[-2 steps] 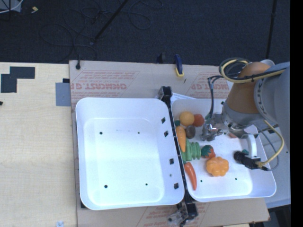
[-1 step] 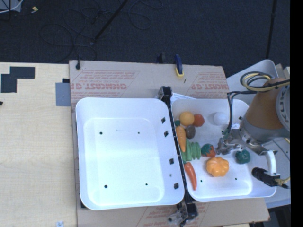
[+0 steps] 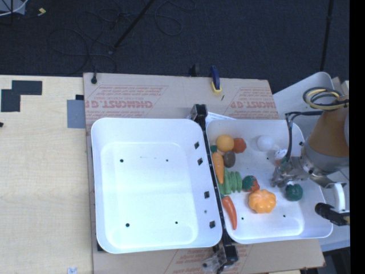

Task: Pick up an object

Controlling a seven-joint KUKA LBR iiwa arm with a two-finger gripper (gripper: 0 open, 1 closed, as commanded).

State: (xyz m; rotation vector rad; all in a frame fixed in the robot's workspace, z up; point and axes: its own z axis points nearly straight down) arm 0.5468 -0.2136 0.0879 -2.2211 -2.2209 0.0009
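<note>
While the arm (image 3: 328, 138) reaches in over the right bin (image 3: 285, 233), its gripper (image 3: 283, 173) hangs low near that bin's far-right side; whether it is spread or pressed together I cannot tell, and nothing shows gripped in it. No one piece is marked as the target — the toys all lie in this bin, most of them to the gripper's left.

Largest first: the left bin (image 3: 148, 238) lies well to the left of the gripper, beyond a black divider (image 3: 208, 176). Within the right bin, an orange pumpkin (image 3: 262, 201) sits just below and left of the gripper, the nearest big piece. A carrot (image 3: 218, 165) and a red chili (image 3: 229, 211) lie far left, along the bin's wall. Green ridged vegetable (image 3: 232, 181) is between them and the gripper. A yellow fruit (image 3: 224, 142) and a red fruit (image 3: 239, 145) lie up and to the left, touching. A white ball (image 3: 265, 143) sits just above the gripper. A dark green ball (image 3: 293, 192) lies just below and right — very close. A small red-and-green piece (image 3: 250, 183) lies left, near the pumpkin.
</note>
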